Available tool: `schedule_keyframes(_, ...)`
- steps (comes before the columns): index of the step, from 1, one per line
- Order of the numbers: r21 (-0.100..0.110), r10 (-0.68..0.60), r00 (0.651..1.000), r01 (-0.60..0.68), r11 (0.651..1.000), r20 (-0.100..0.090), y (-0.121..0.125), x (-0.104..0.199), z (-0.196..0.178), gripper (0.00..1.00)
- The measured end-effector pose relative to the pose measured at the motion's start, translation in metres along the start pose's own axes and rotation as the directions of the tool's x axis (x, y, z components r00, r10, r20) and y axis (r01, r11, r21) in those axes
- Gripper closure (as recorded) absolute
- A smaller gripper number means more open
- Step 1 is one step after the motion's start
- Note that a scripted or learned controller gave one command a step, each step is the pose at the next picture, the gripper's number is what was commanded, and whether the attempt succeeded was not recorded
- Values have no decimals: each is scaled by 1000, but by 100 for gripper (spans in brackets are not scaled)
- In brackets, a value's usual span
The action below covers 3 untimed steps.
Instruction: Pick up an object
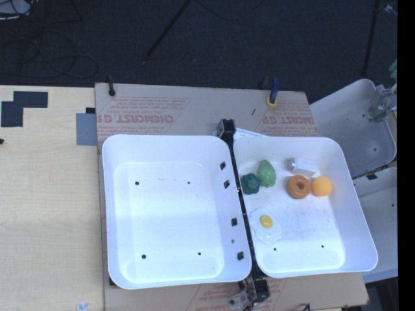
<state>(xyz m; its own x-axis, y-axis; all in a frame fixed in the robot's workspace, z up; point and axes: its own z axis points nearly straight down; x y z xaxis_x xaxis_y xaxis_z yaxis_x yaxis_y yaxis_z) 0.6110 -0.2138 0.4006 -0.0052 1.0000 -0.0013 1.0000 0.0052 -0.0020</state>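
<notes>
Lettering in red runs across the cardboard sheet point(194, 112) under the bins. It is upside down from this view. I read CHEMCAST on the left part, and the same print seems to repeat further right and along the near edge, too partial to read. A blue and yellow clamp point(273, 94) grips the sheet's far edge.

The sheet lies on a pale wooden bench point(45, 206) that has a few dark grey patches at its left. Beyond it is dark floor with cables trailing over it. The left bin point(110, 173) and the right bin point(353, 199) touch along a black seam with small clips.

Everything I might pick lies in the right bin, in its far half. A light green piece point(266, 172) has its long axis running roughly away from the camera, tilted slightly left. A darker green lump point(250, 183) touches its near left side. An orange ring point(299, 186) lies flat with its hole facing up, and an orange ball point(321, 186) sits just beside it on the right. A small pale item point(303, 166) lies behind the ring, too blurred to name. Nearer the seam is a clear flat piece with a yellow centre point(266, 222).

I cannot tell whether my pincer is released or clenched.
</notes>
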Motion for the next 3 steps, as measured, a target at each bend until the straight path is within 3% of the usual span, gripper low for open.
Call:
schedule_keyframes(1,1,-1,1000,1,1000,0,0,0,1,0)
schedule_keyframes(2,11,4,1000,-4,1000,-6,-7,13,247,0)
schedule_keyframes(3,-4,0,1000,0,1000,1,36,2,315,0)
